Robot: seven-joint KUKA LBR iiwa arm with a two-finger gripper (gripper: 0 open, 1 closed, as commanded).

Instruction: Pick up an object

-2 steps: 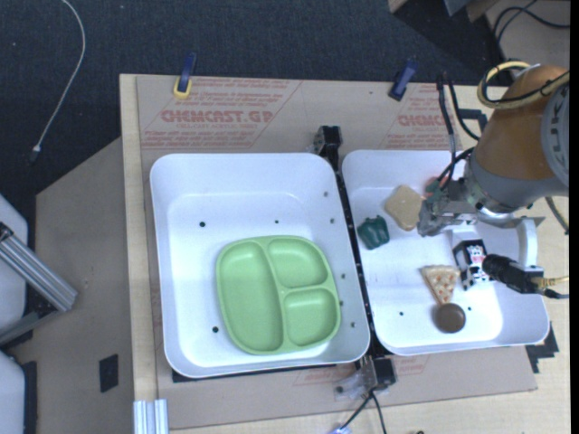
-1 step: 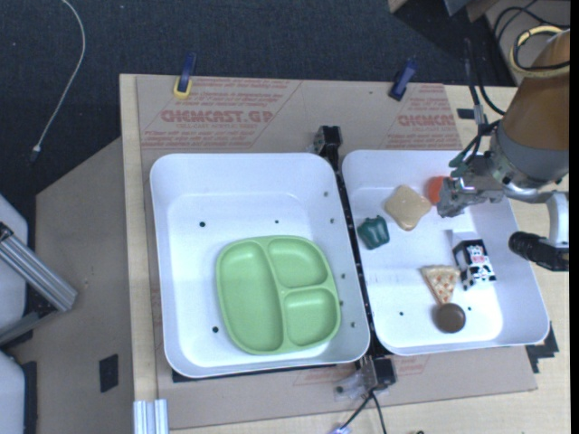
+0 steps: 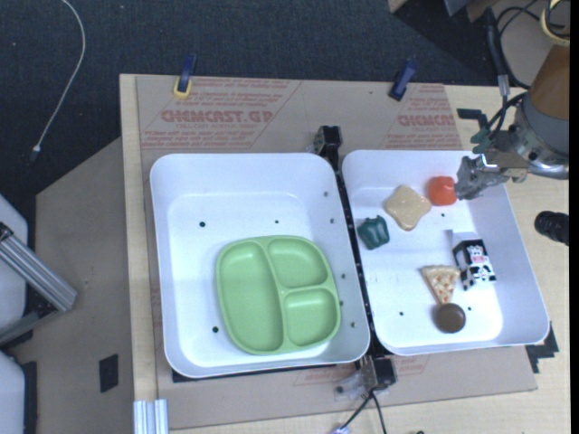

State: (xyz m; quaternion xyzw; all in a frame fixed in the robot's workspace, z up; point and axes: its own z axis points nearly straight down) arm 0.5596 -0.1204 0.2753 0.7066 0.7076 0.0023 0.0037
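The right bin (image 3: 516, 242) holds several small objects: a red round piece (image 3: 441, 190), a tan bread slice (image 3: 406, 207), a dark green pepper-like piece (image 3: 373, 232), a pizza slice (image 3: 442, 285), a brown disc (image 3: 449, 317) and a black-and-white toy (image 3: 474, 262). My gripper (image 3: 471, 180) hangs at the bin's far right, just right of the red piece and close to it. Nothing shows between its fingers.
The left bin (image 3: 181, 197) holds a green divided plate (image 3: 277, 294). Blue and yellow clamps (image 3: 185, 77) pin the cardboard at the back. The arm comes in over the right bin's far right corner.
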